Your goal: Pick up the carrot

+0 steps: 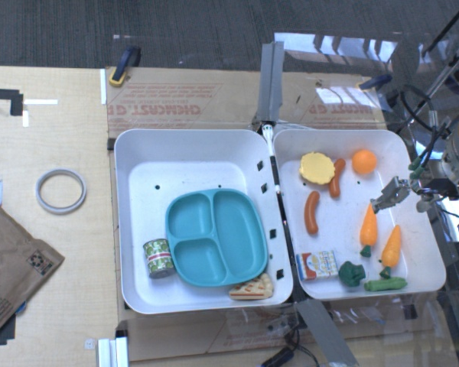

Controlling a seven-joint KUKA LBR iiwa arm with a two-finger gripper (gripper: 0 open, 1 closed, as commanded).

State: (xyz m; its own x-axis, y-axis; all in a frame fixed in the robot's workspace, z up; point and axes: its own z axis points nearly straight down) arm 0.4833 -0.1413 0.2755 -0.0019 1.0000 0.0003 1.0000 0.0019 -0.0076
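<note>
Two carrots [368, 225] [392, 245] side by side in right bin [424, 197], jaws just above the left one, open or shut impossible to tell; risk of nudging neighbour carrot or broccoli [351, 273], closing on nothing.

Right of the teal plate [216, 237] you have two carrots [368, 226] [392, 245], two sausages [312, 212] [336, 177], one orange [363, 161]; left of it, one can [158, 257].

we see our grey two-finger gripper [385, 199] reaching in from the right, tilted down to the left, its fingers [380, 203] holding nothing.
</note>
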